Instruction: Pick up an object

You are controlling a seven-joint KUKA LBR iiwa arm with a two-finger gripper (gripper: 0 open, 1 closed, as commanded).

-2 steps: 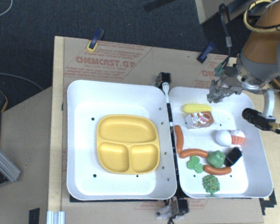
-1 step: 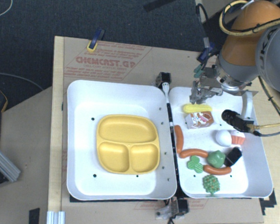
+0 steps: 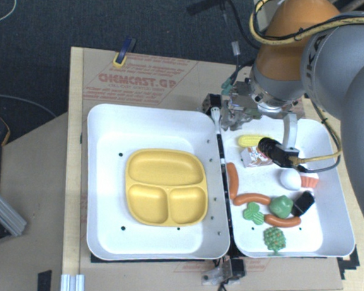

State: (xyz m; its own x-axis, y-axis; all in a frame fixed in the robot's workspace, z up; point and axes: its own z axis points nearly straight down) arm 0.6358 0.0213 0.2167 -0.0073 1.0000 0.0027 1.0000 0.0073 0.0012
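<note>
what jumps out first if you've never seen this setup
The yellow divided tray lies alone in the left bin. The right bin holds a cluster of toy food, among them an orange sausage and a green grape bunch. The grey arm's orange band looms over its far end.

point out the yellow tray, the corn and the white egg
yellow tray [image 3: 167, 166]: camera view, top compartment floor
corn [image 3: 249, 141]: camera view, middle of the cob
white egg [image 3: 289, 178]: camera view, its top surface
</note>
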